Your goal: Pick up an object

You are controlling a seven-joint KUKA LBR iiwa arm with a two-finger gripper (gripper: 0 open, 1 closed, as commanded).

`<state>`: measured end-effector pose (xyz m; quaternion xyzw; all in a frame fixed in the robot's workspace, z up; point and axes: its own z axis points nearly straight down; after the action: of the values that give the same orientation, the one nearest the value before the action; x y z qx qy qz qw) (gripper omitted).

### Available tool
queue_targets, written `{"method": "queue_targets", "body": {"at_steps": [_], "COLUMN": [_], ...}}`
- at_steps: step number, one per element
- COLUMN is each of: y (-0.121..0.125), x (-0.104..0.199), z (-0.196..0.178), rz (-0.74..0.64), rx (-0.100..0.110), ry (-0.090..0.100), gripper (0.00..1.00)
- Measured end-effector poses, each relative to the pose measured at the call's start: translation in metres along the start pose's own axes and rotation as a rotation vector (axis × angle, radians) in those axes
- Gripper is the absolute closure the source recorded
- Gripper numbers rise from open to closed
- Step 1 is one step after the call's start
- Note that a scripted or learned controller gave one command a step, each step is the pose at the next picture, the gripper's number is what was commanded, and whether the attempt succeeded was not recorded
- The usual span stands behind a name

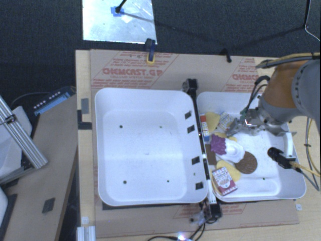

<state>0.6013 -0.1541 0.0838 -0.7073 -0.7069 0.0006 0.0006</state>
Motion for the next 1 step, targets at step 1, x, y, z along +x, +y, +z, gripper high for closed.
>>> {"method": "queue_targets", "body": {"at_steps": [1], "y": [0.0017], "x": [0.0018], "z": [-0.0007], "rz": [-0.002], "rx": [-0.003], "ry": [0.0], "gripper": [0.0]}}
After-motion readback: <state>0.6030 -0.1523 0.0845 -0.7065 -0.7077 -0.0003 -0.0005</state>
